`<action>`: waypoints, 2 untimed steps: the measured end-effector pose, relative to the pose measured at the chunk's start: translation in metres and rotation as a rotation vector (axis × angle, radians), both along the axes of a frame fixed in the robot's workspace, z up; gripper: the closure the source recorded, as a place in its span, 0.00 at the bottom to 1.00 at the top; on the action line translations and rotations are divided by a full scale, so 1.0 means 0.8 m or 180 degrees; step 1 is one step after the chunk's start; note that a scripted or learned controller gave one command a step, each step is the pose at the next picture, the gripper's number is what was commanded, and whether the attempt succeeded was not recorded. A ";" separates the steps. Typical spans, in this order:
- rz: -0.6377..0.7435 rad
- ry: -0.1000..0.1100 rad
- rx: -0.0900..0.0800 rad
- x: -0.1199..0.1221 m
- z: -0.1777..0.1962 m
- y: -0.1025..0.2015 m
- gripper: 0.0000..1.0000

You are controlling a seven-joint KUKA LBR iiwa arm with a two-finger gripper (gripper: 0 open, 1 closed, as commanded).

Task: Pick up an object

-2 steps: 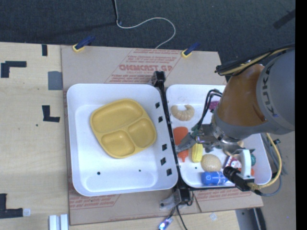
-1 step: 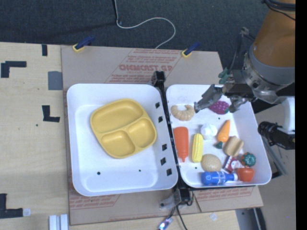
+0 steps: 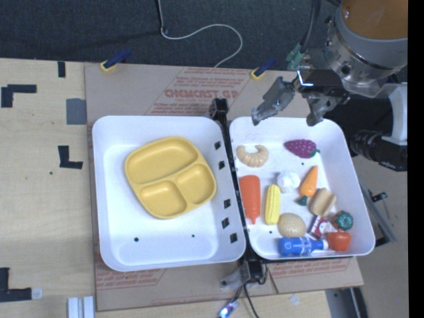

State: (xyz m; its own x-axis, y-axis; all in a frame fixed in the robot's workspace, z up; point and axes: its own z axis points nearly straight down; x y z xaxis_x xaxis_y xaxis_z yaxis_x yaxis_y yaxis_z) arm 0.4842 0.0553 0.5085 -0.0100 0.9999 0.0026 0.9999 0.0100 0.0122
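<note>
Fingers: mine (image 3: 296, 110) hang spread wide, one dark finger (image 3: 273, 105) angled out toward the left, the other (image 3: 316, 110) pointing down on the right, with nothing between them.
Position of fingers: I am above the far rim of the right bin (image 3: 352, 156), near its back left corner, over bare white floor just behind the croissant (image 3: 253, 155) and the grapes (image 3: 301, 148).
Arm pose: I reach in from the right, my grey wrist (image 3: 361, 52) tilted down toward the bin, with the orange band (image 3: 375, 5) above it at the top of the view.
Right bin contents: croissant and purple grapes at the back; a long orange piece (image 3: 250, 197) and a yellow corn cob (image 3: 272, 204) lying side by side in the middle; a small white item (image 3: 287, 180) and a carrot (image 3: 308, 181) beside them; a brown piece (image 3: 322, 202), a potato (image 3: 291, 225), a blue bottle (image 3: 301, 246) and a red piece (image 3: 339, 240) crowded at the near right corner.
Left bin: the left bin (image 3: 109, 171) holds a yellow divided plate (image 3: 171, 176), lying flat and turned at an angle.
Surface: both bins sit side by side, touching along a dark hinge line, on a brown board (image 3: 192, 91) laid on my surface.
Cable: a white cable (image 3: 199, 32) loops across the dark area behind the board.
</note>
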 end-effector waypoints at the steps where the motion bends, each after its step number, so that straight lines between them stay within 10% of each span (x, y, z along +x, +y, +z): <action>1: -0.0022 0.0043 -0.0014 0.000 0.004 -0.005 1.00; 2: -0.0050 0.0054 -0.0013 -0.001 -0.046 -0.084 1.00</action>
